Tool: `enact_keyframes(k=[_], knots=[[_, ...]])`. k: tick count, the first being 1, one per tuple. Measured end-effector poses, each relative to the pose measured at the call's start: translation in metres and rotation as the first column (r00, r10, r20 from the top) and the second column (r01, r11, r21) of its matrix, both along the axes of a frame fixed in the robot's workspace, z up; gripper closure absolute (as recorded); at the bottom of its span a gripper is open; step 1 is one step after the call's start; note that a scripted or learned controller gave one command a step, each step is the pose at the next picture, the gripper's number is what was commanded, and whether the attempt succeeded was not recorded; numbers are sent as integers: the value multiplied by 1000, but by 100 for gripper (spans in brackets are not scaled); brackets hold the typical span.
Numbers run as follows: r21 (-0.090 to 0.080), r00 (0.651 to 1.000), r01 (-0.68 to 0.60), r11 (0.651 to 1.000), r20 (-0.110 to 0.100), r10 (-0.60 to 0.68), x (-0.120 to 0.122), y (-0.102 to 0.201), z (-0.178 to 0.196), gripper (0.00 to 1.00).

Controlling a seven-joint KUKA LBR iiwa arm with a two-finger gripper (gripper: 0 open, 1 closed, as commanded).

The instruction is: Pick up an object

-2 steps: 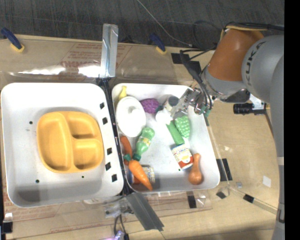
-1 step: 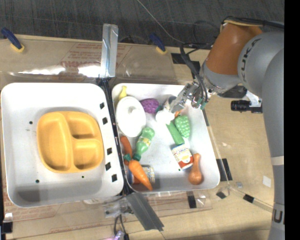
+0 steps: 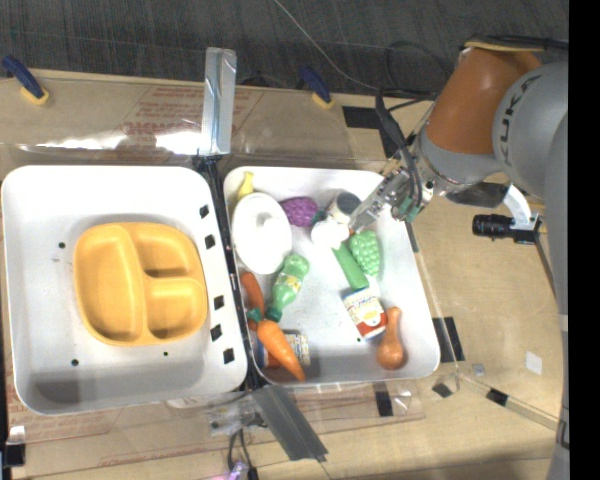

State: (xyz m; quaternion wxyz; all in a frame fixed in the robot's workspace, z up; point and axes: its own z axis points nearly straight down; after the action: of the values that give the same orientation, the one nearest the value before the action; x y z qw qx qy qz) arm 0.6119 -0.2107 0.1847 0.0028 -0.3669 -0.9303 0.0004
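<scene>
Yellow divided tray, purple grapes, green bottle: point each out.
yellow divided tray [image 3: 140,280], camera view, on the ridge between its compartments.
purple grapes [image 3: 300,211], camera view, middle of the bunch.
green bottle [image 3: 289,281], camera view, on its body.

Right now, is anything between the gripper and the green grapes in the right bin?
Nothing visible. The gripper hangs at the right bin's upper right, with the green grapes just below it and no item between them.
</scene>
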Motion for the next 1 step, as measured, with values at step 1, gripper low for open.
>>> enact_keyframes(k=[1], knots=[[0,999,44,999,-3,-44,-46,1,-34,100]])
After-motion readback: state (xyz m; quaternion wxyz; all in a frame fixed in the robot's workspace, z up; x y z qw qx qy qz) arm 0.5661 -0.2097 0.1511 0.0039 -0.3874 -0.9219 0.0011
